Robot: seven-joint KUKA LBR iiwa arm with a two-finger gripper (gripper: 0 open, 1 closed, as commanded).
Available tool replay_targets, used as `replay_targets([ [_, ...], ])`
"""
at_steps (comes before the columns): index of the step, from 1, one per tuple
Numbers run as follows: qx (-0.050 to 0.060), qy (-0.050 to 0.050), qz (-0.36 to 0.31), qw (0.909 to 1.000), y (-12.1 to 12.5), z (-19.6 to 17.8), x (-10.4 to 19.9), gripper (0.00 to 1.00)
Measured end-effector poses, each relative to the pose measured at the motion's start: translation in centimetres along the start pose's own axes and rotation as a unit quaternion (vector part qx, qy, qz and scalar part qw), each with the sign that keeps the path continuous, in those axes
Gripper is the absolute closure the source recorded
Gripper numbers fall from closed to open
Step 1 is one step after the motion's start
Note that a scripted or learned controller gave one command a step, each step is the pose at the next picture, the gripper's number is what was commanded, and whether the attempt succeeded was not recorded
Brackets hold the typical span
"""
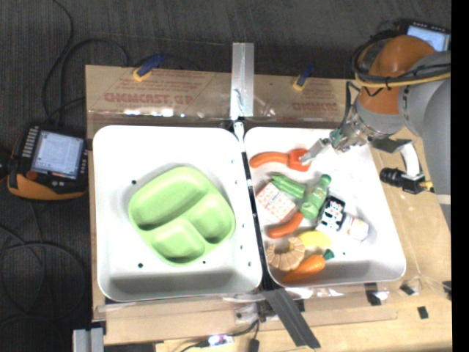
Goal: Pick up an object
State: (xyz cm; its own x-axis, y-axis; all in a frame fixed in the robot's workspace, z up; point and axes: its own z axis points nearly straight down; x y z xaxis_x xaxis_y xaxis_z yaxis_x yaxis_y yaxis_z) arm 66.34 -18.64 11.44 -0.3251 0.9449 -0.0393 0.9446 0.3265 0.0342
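Above the right bin (388,262), end effector (319,150) beside orange tool (275,158).

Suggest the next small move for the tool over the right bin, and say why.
Probably ease the tool down and slightly left onto the orange curved toy. The tool's tip sits right beside that toy's end near the right bin's top, nothing is visibly gripped, and the toy lies apart from the crowded pile below.
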Motion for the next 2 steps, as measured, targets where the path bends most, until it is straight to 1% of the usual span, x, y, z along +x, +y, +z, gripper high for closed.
replay_targets([
  [1, 0.013, 0.017, -0.013, 0.9997, -1.5, 2.4, 2.0, 0.0],
  [2, 0.013, 0.016, -0.064, 0.9977, 1.3, 2.4, 4.9, 0.0],
])
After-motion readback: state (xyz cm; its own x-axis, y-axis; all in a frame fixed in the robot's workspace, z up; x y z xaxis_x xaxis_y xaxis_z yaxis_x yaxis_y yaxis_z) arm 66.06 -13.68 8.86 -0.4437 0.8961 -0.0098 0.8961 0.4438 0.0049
